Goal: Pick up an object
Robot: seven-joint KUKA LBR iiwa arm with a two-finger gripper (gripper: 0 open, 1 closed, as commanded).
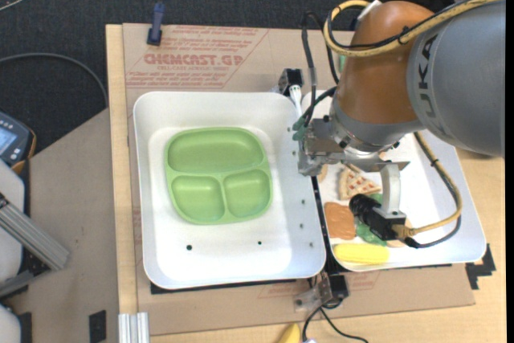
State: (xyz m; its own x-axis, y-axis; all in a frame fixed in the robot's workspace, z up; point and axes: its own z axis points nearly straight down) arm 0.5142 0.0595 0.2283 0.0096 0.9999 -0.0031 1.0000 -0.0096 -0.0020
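1. Task stage: nothing visibly lifted; the pick looks not yet done. The arm is low over the right bin, so the grasp seems to be in approach or attempt.
2. Nearest items, right bin's near edge: one yellow banana-like piece, lying flat on the bin floor.
3. Just beyond it: one orange-brown flat piece at left, one green item mostly hidden under black hardware. One pizza-slice-like piece sits a little farther, partly under the wrist.
4. Gripper: hidden beneath the orange wrist band; cannot tell whether the pincer is apart or together, and no object is seen between it.
5. Left bin: one green divided tray with three compartments, lying flat mid-bin, well apart from the gripper.
6. Count: two white bins, one tray, about four small toy items in the right bin; more may be hidden under the arm.
7. Far: one cardboard sheet under the bins, one blue clip at its far edge.
8. Left to do: close on one item, likely in the right bin, and raise it.
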